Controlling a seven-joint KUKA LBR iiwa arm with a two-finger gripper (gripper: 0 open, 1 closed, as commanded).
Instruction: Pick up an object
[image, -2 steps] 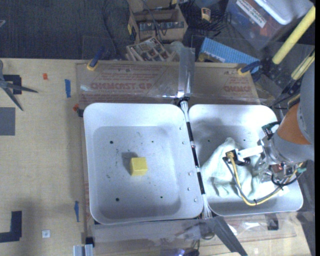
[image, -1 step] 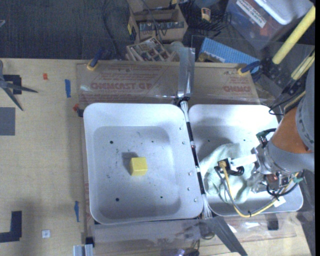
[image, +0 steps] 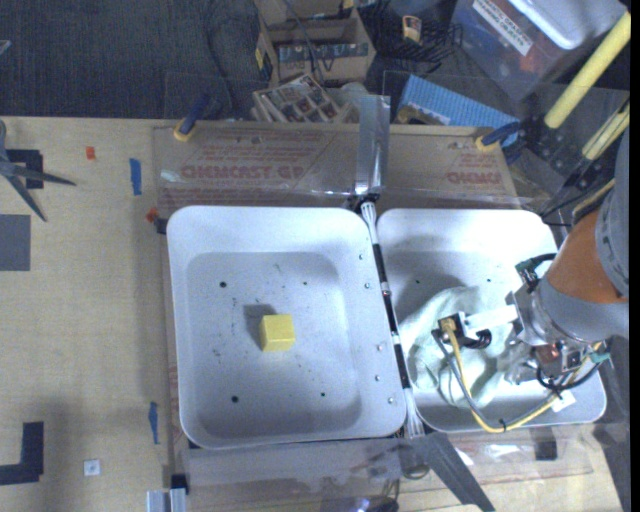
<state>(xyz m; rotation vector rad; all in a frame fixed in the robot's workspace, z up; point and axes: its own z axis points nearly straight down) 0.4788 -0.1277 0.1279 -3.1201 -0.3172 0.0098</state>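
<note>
A small yellow cube (image: 278, 332) lies near the middle of the left white bin (image: 200, 240). In the right white bin (image: 440, 235) a crumpled white cloth-like thing (image: 427, 352) lies at the front left. The arm reaches in from the right, and my gripper (image: 512, 362) hangs low over the right side of that white thing, close to or touching it. The wrist and its fittings hide the gripper's tips. Nothing can be seen held.
The two bins meet along a raised middle rim (image: 385, 310). A clear plastic sheet (image: 330, 165) stands behind both bins. Blue tape marks and dark tools lie on the wooden bench (image: 70, 300) to the left.
</note>
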